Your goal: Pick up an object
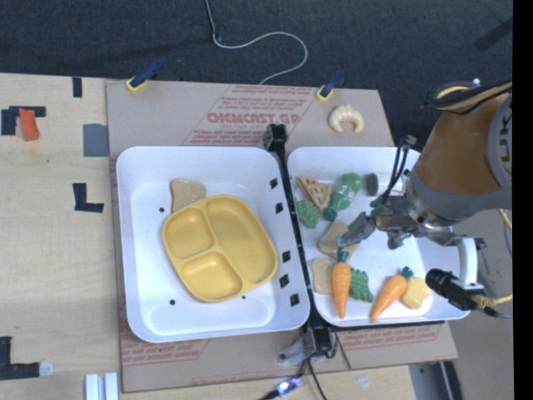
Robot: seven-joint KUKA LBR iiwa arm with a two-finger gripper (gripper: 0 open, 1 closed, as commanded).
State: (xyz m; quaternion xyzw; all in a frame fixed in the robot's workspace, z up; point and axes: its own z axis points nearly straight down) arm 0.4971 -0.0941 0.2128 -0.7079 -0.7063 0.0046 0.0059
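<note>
Dark carpet at top, a white cable [250,36] looping over it. Light wood counter [50,223] below, carrying a cardboard sheet [241,115] with red print, clipped at its top edge by two blue-and-yellow clamps [143,75]. A croissant-shaped toy [345,120] lies on the cardboard just above the right bin. Small orange block [30,124] and dark tape marks on the counter far left.

Left bin [137,307]: yellow three-compartment plate [220,247], roughly centred. A tan bread-slice toy [187,192] touches its upper-left rim, partly tucked under it.

Right bin [366,319]: toy food cluster.
- pizza-wedge piece [316,191] near the top left, a green leafy piece [307,213] just below it
- green vegetable [347,186] to the right of the wedge
- beige piece [331,238] mid-bin, another beige piece [321,274] at the left wall below it
- upright carrot [341,285] with a dark green piece [361,285] just beside it
- second carrot [389,294] tilted, tip toward the bottom edge, a yellow piece [414,295] touching it on the right

My arm [466,161] comes in from the right, over the right side of that bin. My gripper [360,230] sits low over the bin's middle, pointing left, its tip at or just beside the mid-bin beige piece. Can't tell whether it touches. Can't tell how far open it is, and I see nothing gripped.
</note>
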